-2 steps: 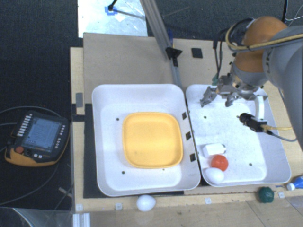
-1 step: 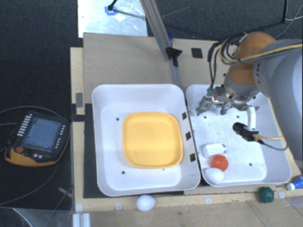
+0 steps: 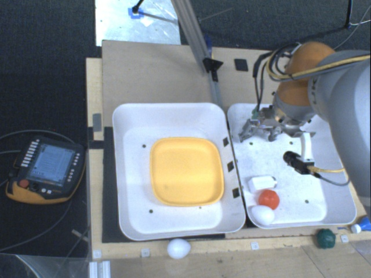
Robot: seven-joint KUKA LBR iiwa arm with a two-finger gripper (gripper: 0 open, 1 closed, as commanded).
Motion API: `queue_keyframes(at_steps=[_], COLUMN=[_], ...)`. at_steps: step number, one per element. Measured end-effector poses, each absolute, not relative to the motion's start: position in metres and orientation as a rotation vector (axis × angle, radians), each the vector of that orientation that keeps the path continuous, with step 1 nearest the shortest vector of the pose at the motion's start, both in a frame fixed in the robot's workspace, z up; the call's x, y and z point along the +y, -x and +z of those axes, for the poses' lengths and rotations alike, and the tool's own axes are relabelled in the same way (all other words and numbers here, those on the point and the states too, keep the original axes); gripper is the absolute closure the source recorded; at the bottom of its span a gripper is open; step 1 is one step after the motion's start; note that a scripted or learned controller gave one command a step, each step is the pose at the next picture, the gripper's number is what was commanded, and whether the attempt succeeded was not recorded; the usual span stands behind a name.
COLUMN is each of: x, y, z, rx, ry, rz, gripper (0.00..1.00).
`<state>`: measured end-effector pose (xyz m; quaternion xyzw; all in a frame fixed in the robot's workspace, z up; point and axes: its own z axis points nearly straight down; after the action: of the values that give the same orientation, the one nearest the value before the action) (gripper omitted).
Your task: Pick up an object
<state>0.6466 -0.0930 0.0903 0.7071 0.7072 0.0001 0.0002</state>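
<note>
Camera view, largest first: grey arm (image 3: 342, 91) reaching in from the right over the right-hand bin (image 3: 336, 210). Left bin (image 3: 124, 155) holding a yellow plate (image 3: 186, 170). Pincer (image 3: 262, 133) low over the right bin's upper left corner, fingers spread apart, nothing between them. Candidates to pick clustered well apart from it at the bin's lower left: white block (image 3: 262, 183), orange ball (image 3: 268, 199) touching it, white egg (image 3: 262, 215) against the rim. Likely trouble: closing on bare floor where it hangs now, or, among the tight cluster, nudging one piece aside and slipping off the round ball.
</note>
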Motion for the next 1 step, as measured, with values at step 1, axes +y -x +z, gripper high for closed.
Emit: queue_keyframes(at_steps=[1], x=[-0.0932], y=[-0.6473], z=[0.1015], rx=[2.22], ry=[-2.22], rz=[0.003], gripper=[1.0])
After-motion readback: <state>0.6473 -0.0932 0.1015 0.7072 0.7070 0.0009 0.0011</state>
